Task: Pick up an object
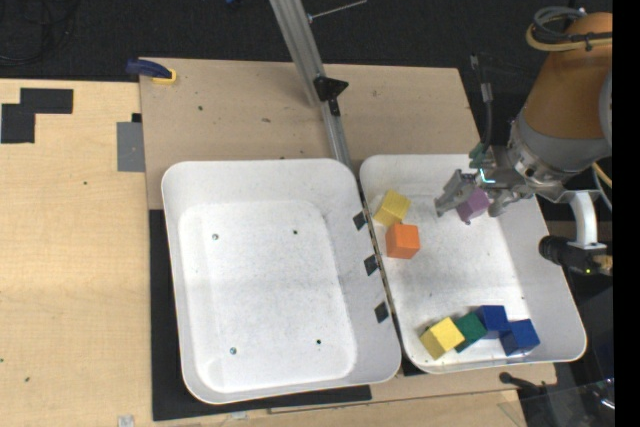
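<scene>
Lower right of frame, right bin point(560, 340): cluster of blocks near its front rim, yellow point(441, 337), green point(468, 329), two blue point(505, 329), touching or nearly so. Mid-frame by the divider I see a yellow block point(392, 207) and an orange block point(402, 241) just beside each other. Further back, right of centre, the claw point(471, 200) hangs over the bin with a purple block point(473, 204) between its fingers, so I read it as clamped on that block and lifted clear of the floor, though I can't be sure of the height. Purple block sits at the claw itself; next move is straight up. Left bin point(190, 215) lies well apart. No labels or writing readable.
</scene>
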You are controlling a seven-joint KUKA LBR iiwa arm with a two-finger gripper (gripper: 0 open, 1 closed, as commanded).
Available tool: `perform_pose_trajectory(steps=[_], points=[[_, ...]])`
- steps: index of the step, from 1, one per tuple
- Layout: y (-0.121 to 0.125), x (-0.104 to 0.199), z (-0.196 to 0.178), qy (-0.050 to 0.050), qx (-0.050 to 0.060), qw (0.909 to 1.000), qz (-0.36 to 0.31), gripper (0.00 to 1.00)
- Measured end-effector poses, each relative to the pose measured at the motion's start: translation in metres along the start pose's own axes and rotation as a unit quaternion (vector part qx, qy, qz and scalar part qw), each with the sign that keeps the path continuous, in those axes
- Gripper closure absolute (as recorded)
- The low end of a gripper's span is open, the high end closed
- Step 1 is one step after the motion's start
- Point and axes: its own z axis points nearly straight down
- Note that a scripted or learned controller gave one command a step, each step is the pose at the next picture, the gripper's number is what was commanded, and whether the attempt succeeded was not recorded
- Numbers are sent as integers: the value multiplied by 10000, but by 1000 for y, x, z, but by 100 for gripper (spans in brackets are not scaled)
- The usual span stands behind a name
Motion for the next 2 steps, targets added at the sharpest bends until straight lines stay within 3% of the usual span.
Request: perform_pose_trajectory(steps=[1, 2], points=[[1, -1, -2, -5, -23, 10000, 9, 0], [-7, -2, 44, -2, 2, 10000, 9, 0]])
